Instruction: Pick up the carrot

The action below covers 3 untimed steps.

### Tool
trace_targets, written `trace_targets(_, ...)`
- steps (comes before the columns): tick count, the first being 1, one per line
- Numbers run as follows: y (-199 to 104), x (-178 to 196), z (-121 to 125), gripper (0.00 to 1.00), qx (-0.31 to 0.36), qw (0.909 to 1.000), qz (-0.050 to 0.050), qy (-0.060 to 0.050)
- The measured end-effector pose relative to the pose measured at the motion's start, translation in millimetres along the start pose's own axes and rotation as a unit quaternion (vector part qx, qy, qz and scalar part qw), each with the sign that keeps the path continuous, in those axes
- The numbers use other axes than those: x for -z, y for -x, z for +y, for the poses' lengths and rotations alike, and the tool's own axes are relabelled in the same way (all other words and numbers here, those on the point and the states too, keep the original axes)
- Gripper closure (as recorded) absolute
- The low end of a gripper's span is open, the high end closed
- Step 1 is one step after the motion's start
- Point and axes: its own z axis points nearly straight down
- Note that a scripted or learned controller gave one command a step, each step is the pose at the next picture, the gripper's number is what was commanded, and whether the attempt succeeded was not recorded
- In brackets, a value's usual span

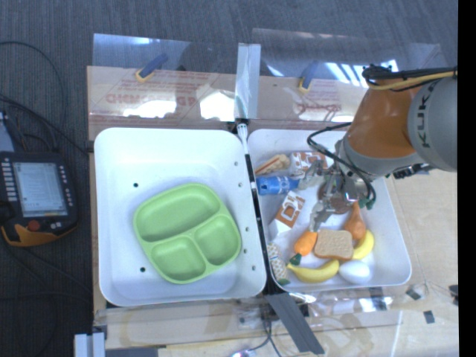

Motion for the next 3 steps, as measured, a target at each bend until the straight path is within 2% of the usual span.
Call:
trace_targets(1, -63, -16, 30, 0.00, -0.058, 0.9982, -0.013, -0.002)
trace_targets(2, -88, -16, 30, 0.00, -0.108, 0.9941, -0.016, -0.001)
trace_targets(3, -83, -3, 25, 1.00, -0.109, 0.9937, -0.024, -0.005)
